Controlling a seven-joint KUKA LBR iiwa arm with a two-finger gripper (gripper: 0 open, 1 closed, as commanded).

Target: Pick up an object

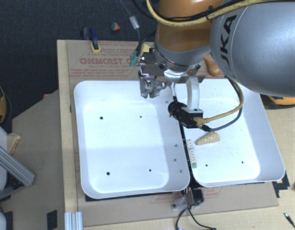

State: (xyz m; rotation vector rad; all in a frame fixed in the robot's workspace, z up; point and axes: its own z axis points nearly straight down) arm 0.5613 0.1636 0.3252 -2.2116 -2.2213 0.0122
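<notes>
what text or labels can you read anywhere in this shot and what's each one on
"CHEMCAST" in red print on the brown board behind the left bin; the word seems to run on under the end effector.
Smaller red lines below it on the same board: too blurred to read.
"KA", large black letters on the grey arm, apparently part of a longer word cut off by its curve.
Small strip label between the bins: too small to read.
</notes>
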